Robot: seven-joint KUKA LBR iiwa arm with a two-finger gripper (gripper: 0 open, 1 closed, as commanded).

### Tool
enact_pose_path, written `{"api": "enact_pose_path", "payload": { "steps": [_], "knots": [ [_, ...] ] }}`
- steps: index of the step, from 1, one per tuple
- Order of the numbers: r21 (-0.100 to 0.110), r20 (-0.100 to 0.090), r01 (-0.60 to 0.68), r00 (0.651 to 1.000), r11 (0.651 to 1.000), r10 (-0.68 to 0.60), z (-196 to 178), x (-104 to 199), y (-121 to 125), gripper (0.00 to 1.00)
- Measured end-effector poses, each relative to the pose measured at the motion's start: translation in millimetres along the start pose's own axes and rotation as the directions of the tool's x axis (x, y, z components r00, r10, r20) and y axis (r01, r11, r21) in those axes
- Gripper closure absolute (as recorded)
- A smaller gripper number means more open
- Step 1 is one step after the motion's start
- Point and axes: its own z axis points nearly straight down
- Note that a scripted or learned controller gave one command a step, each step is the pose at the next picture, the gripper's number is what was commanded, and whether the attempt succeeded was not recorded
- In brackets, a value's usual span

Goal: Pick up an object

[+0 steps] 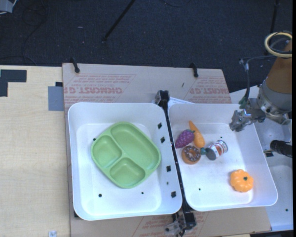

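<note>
**Looking down at two bins and a waiting arm**

Looking down, you saw two white bins side by side on the bench. The left bin (84, 191) had a green plate (126, 154) in it. The plate had three little sections and sat near the middle of that bin.

The right bin (261, 194) had the toys you could pick from. A purple bunch of grapes (185, 138) lay near the wall between the bins. An orange carrot (196, 134) lay just beside the grapes, touching them. Below them sat a brown donut (191, 154). Next to the donut was a small can (217, 148) lying on its side, with a dark end close to the donut. A little orange pumpkin (241, 180) sat by itself, well apart from the rest, near the front right corner.

The arm (278, 83) came in from the right. Its gripper (238, 120) was over the right bin's back right edge, away from all the toys. It was small and grey in the view, so you could not tell how it was set. Nothing was seen in it, and every toy lay in the bin
</note>
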Motion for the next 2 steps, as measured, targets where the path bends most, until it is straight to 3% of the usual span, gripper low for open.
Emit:
{"api": "enact_pose_path", "payload": {
  "steps": [1,2],
  "knots": [
    [0.003,-0.001,0.001,1.0,1.0,-0.001,2.2,0.1,0.1,1.0],
    [0.006,-0.004,0.002,1.0,1.0,-0.002,9.4,54.5,-2.3,1.0]
  ]
}}
